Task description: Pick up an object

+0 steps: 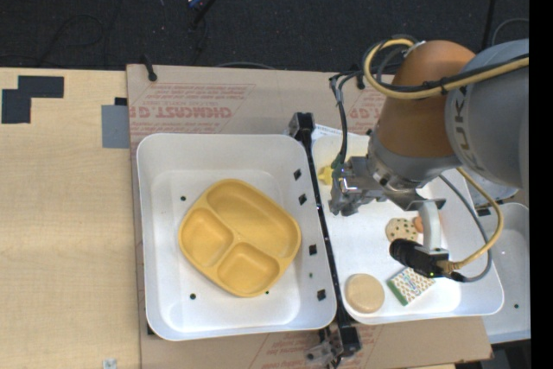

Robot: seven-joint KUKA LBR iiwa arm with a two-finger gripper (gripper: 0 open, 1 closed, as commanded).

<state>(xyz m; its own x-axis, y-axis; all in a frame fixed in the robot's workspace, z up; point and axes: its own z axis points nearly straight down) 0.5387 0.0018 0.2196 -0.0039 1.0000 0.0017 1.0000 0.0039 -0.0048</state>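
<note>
Two bins side by side: left bin point(155, 186), right bin point(484, 294). Divided tray point(239, 236) sits mid left bin. In right bin: round disc point(365, 293) at 7 o'clock, packet point(409, 285) just at its 3 o'clock, spotted piece point(400, 229) at packet's 12.

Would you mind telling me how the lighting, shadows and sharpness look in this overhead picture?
Camera view: lighting is even and soft, the white bins bright but not blown out; the yellow tray casts a faint shadow; the arm shades part of the right bin; the floor behind is dark; focus is mildly soft throughout, with small items near the end effector hard to make out.
</note>
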